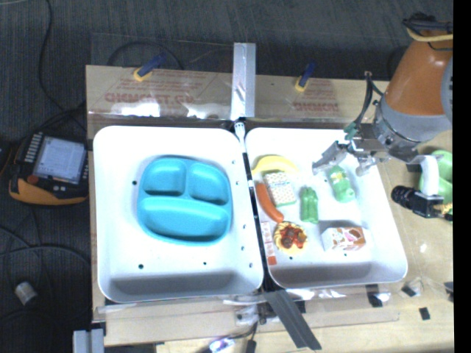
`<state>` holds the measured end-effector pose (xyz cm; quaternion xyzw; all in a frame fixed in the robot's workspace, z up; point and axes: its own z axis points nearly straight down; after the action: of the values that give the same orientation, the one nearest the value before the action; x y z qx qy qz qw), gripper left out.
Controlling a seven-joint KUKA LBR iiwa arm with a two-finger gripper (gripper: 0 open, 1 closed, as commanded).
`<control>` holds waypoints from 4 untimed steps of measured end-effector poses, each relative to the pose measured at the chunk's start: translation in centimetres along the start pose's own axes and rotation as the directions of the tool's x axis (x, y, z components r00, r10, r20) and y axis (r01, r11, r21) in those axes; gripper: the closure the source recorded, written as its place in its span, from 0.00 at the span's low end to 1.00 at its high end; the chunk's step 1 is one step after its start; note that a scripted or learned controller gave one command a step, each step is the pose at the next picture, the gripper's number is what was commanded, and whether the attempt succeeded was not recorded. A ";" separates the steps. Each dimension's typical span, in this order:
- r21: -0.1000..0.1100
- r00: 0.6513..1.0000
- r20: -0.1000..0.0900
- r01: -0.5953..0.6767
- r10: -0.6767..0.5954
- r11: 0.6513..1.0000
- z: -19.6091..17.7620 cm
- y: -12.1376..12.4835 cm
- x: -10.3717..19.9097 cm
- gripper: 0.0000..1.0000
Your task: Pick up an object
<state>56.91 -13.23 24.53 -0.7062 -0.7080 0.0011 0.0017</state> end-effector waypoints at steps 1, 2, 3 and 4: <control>0.001 0.985 -0.001 0.171 -0.171 0.985 9.7 -5.8 1.9 0.00; -0.011 0.970 0.004 0.242 -0.242 0.970 15.6 2.2 0.5 0.00; -0.014 0.971 0.002 0.241 -0.241 0.970 14.7 2.3 0.5 1.00; 0.000 0.978 0.002 0.210 -0.210 0.978 5.2 5.6 7.4 1.00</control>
<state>62.44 -5.85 19.28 -0.6275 -0.7786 0.0017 0.0010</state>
